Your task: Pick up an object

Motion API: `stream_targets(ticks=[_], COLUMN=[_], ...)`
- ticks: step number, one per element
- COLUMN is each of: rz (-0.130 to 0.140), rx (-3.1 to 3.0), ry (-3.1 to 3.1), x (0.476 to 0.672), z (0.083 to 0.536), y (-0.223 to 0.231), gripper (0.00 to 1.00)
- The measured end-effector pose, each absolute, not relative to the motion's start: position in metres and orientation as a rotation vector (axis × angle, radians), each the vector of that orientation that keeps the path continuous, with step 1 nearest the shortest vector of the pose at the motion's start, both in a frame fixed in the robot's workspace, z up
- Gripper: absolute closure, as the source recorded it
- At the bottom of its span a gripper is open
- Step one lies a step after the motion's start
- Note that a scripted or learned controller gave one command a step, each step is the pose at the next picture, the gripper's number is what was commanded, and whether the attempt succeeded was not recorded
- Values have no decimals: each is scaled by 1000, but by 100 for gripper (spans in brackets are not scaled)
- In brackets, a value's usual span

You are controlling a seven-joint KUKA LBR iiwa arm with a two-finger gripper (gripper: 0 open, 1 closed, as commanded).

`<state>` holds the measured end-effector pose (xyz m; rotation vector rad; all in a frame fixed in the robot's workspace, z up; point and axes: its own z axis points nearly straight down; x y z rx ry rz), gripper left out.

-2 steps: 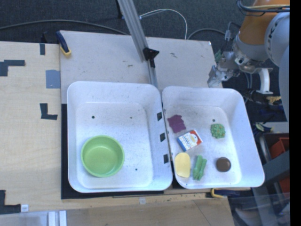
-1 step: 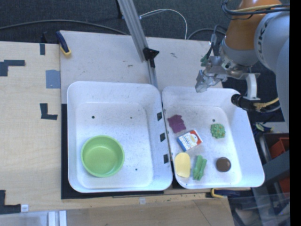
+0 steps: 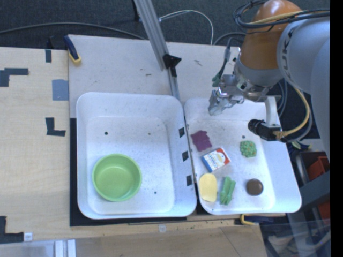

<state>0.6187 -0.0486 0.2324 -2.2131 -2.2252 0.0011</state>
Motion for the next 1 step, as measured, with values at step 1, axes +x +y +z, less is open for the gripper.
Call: stream_targets(ticks=[1], rz=[3], rx=[-2212], ry=[-2225], x=[601], z=[224], y=[3], gripper=[100])
